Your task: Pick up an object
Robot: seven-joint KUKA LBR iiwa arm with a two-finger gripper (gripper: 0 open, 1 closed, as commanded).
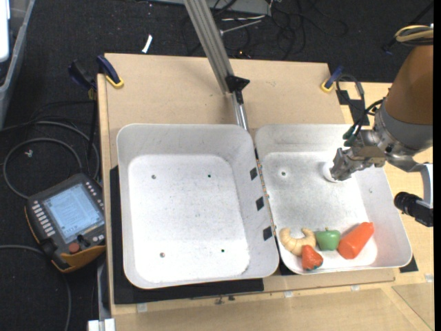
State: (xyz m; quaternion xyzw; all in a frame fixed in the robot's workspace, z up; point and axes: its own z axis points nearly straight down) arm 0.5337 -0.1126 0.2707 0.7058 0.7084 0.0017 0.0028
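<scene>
— Four objects huddle in your right bin's (pixel 386 185) near corner: a pale curved piece (pixel 295 238), a small red one (pixel 311 256), a green pepper (pixel 329 238), an orange carrot (pixel 355 240).

— And your gripper (pixel 340 172)?

— It hangs low over the bin's far floor, well apart from them; I cannot tell its grip state. Bring it toward the carrot, the largest and least crowded, and descend squarely.

This is a robotics lab or test cell. A plywood surface (pixel 207 92) held by clamps (pixel 109 73) sits on dark carpet strewn with cables (pixel 41 150). A teach pendant (pixel 67 216) lies at lower left, and an aluminium camera mast (pixel 210 36) rises at top centre.
</scene>
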